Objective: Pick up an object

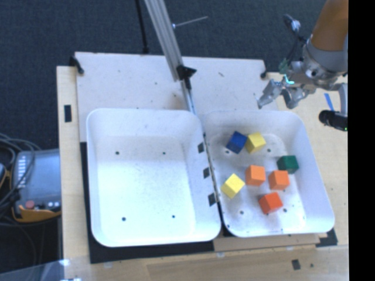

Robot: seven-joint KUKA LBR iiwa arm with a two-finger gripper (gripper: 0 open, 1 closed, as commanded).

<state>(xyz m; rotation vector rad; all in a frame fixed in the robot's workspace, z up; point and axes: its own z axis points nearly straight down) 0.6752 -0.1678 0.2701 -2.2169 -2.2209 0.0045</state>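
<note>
All seven blocks lie loose in the right bin (310, 157), the blue block (237, 141) touching a yellow block (255, 142) near its far wall; nothing is picked yet; I see my gripper (280, 98) above the bin's far rim, fingers spread and empty; descent and grasp remain.

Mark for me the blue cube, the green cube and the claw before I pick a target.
blue cube (237, 141), camera view, on its top face.
green cube (287, 164), camera view, on its top face.
claw (278, 96), camera view, midway between its fingertips, above the right bin's far rim.
</note>
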